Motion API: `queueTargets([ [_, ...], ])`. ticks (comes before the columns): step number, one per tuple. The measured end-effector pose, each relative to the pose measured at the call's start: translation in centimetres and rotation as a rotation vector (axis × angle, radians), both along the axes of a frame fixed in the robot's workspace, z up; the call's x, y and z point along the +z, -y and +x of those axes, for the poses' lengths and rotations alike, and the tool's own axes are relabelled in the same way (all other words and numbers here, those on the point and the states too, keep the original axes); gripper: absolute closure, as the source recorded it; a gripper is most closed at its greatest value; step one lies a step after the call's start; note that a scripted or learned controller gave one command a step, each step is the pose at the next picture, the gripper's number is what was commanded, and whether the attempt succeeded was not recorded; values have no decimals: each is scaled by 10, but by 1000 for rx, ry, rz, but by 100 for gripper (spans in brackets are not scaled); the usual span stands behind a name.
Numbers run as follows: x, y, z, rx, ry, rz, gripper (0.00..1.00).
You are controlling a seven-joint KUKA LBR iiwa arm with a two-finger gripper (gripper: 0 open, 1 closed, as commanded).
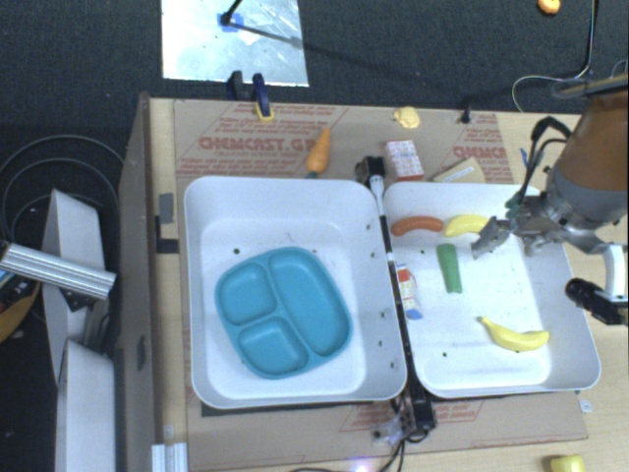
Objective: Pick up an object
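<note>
The right white bin (570, 362) holds an orange-red sausage (417, 225), a short yellow piece (466, 224), a green stick (449, 267), a yellow banana (516, 335) and a small printed packet (406, 291) by its left wall. My gripper (512, 238) hovers over the bin's upper right part, just right of the yellow piece and the green stick. Its fingers (487, 239) stand apart and open, with nothing between them. The grey wrist and orange band rise behind it at the right.
A blue divided plate (283, 310) lies in the left bin (211, 224). An orange carrot (317, 151), a small box (404, 158) and a yellow lump (407, 118) lie on the cardboard behind the bins. A black part (595, 299) juts over the right bin's right rim.
</note>
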State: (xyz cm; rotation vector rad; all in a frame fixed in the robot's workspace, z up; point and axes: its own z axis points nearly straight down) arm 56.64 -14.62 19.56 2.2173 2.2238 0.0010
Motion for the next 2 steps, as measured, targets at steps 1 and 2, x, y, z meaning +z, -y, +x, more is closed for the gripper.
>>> queueTargets([
  [1,-116,-18,28,3,-2,1,0],
  [2,-101,-17,29,1,3,0,100],
])
